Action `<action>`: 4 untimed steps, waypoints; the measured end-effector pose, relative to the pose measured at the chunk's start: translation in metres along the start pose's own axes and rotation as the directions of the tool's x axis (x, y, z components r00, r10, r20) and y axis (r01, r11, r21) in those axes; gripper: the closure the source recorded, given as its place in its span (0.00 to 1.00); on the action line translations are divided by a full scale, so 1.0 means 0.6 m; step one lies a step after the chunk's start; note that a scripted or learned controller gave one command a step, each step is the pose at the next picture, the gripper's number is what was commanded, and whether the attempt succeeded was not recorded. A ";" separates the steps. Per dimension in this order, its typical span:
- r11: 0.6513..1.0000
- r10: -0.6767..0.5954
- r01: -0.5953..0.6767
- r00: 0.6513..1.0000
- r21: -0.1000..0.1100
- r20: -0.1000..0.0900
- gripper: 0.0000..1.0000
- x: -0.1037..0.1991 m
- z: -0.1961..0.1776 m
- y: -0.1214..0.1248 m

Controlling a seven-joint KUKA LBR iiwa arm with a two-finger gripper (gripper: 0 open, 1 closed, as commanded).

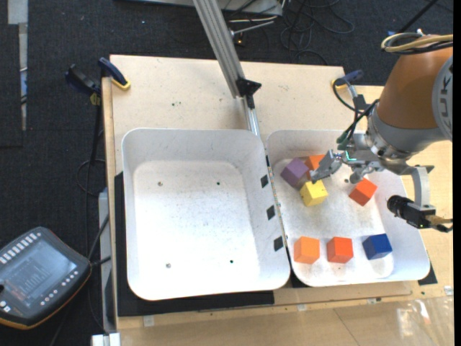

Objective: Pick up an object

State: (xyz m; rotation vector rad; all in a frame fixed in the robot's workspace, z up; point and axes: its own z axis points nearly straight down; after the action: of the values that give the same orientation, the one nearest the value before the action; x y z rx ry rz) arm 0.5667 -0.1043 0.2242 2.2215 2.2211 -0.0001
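Observation:
Several small blocks lie in the right bin (407,265). A purple block (294,171) and a yellow block (313,192) sit at its upper left, with an orange block (315,161) partly hidden behind them. A red-orange block (362,191) lies further right. Along the front edge stand an orange block (307,249), a red-orange block (340,249) and a blue block (377,246). My gripper (344,167) hangs open over the upper part of this bin, between the yellow and red-orange blocks, with nothing between its fingers.
The left bin (137,215) holds only specks. A slanted metal pole (220,38) ends at the bins' shared back edge. Clamps sit at the bench's back corners, and a handheld pendant (36,274) lies off the bench at the lower left.

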 end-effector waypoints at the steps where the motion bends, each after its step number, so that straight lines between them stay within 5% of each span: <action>1: 1.000 0.001 -0.001 1.000 0.005 0.000 0.00 -0.012 0.079 -0.007; 3: 1.000 0.000 0.000 1.000 0.002 0.000 0.00 -0.025 0.217 -0.003; 4: 1.000 0.000 0.000 1.000 -0.001 0.000 1.00 -0.025 0.198 -0.002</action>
State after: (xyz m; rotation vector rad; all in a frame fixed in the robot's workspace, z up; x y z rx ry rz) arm 0.5655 -0.1191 0.1052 2.2212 2.2201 0.0008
